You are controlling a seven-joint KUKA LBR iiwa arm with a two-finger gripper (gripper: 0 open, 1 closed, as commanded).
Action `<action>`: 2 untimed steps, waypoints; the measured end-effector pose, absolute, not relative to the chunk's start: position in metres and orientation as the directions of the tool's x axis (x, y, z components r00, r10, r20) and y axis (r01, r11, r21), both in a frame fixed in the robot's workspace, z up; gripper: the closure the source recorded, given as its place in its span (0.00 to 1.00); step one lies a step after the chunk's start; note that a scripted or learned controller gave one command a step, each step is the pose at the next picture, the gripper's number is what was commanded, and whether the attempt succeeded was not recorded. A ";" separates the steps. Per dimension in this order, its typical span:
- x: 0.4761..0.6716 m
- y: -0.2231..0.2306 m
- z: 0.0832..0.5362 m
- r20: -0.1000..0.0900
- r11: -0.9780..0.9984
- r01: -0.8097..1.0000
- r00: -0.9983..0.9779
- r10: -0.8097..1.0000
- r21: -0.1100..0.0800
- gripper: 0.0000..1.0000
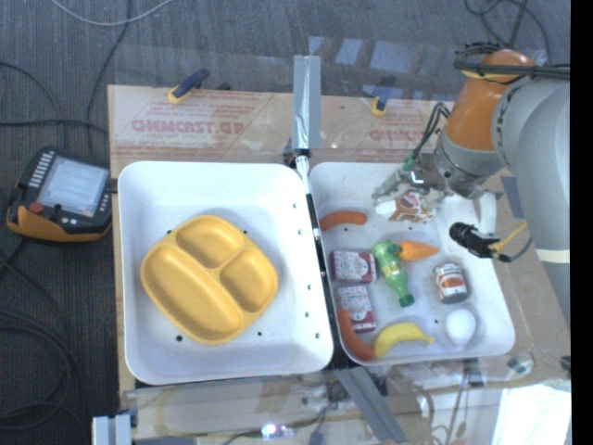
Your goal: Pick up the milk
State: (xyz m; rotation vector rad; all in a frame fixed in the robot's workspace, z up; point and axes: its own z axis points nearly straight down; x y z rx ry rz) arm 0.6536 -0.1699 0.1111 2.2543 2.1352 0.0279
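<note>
Two white bins sit side by side: the left bin (157, 202) holds a yellow tray (209, 277), the right bin (352, 185) small foods. The arm (482, 119) hangs its gripper (408, 188) over a crumpled packet (412, 209); whether it is open or closed cannot be told. The milk is probably the red carton (352, 265) beside the green bottle (394, 272). The gripper should descend squarely over it, clear of both.

We observe the grey arm (547, 156) entering from the right, orange-banded wrist bent down, gripper (408, 188) lowered.
</note>
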 end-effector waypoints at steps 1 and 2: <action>0.660 -0.166 0.128 -0.008 -0.048 0.997 0.049 0.999 0.061 1.00; 0.660 -0.166 0.128 -0.008 -0.048 0.997 0.048 0.999 0.059 0.00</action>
